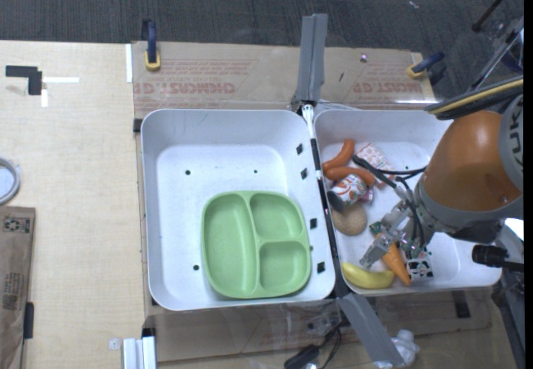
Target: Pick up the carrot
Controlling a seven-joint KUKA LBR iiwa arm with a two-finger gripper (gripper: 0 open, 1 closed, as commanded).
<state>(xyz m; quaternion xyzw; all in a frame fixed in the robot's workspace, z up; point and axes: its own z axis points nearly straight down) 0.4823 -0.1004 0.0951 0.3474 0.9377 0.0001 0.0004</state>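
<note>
Camera view: jaws, spread unclear, seemingly touching carrot [396, 264] beside banana [368, 276].

A robotics lab: clamped cardboard [283, 76] on a plywood bench [67, 151] (taped marks too)

Left bin [158, 192] holds a green three-compartment tray [254, 244]. In the right bin [466, 276], the gripper [385, 252] is down beside a carrot [396, 265], just above a banana [367, 276]. A sausage [337, 161] lies near the divider.
</note>
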